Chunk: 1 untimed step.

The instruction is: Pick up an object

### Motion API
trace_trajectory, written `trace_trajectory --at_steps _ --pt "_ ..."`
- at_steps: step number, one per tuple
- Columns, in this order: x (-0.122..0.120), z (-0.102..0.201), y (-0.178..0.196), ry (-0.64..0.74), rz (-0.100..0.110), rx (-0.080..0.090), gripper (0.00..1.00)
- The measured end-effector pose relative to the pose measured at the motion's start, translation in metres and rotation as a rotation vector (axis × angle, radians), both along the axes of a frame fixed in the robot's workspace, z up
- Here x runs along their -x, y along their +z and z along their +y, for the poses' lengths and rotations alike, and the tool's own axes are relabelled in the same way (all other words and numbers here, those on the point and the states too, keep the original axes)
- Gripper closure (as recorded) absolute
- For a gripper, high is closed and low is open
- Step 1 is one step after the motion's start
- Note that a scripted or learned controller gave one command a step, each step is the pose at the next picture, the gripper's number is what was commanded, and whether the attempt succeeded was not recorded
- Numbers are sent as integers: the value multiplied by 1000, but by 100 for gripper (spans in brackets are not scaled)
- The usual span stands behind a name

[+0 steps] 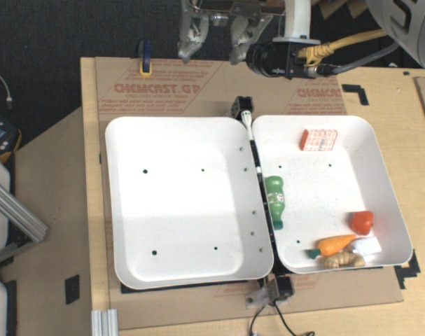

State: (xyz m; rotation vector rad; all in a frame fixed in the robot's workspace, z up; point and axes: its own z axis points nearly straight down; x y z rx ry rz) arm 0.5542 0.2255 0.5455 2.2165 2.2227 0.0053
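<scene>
The two-finger metal hand (214, 44) hangs at 12 o'clock above the bins, fingers spread, gripping nothing. The green plastic bottle (274, 200) lies along the right white bin's (380, 161) 9 o'clock wall.

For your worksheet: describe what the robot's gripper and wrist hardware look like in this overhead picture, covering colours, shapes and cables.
The gripper has two pale grey metallic fingers hanging from a dark crossbar. Beside it sits a black cylindrical fitting, with a white tube rising above it and a yellow-tan braided cable leading right.
</scene>
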Motion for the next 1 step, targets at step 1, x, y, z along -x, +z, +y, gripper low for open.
trace_trajectory --at_steps 1 --pt "0 1 11 1 -4 -1 100"
